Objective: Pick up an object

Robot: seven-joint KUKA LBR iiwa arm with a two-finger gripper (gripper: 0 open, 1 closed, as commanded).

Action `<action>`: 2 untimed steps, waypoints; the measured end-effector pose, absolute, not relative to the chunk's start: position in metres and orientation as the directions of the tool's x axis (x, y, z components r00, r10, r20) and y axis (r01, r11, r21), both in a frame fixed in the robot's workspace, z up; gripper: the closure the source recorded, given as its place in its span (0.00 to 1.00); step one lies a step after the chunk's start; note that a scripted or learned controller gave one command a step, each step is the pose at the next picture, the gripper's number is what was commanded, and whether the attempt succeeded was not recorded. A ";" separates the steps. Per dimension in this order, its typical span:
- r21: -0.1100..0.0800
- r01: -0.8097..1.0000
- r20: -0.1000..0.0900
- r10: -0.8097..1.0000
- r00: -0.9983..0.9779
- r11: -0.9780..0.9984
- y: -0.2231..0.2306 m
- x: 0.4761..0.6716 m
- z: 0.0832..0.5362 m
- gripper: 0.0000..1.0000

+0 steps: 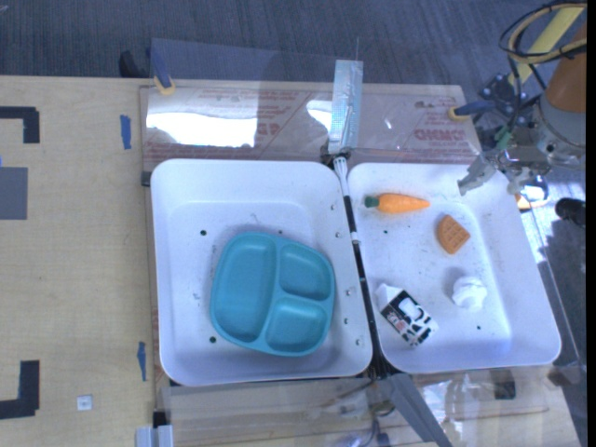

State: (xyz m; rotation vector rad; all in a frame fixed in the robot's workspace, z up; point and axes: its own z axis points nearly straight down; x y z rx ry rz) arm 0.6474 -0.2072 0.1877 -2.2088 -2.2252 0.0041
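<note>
The gripper (pixel 491 177) hangs over the right bin's (pixel 531 343) far right corner, fingers apart, holding nothing; a toy carrot (pixel 402 204) lies near the far edge.

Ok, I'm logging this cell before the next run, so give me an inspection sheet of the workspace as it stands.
Surface: two white bins, left bin, right bin, on a wooden bench.
Job's things: right bin holds carrot, tan biscuit-like piece, white lump, black-and-white carton.
Clutter: teal divided tray in left bin.
Grippers: gripper over right bin's far right corner, holding nothing.
Cables: yellow cable beside the arm.
Surroundings: clear sheet behind bins; grey floor.
</note>
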 end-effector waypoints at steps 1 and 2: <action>-0.002 1.000 0.001 1.000 0.018 -0.018 -0.184 0.614 0.092 0.00; 0.001 1.000 0.000 1.000 -0.031 0.031 -0.182 0.619 0.086 0.00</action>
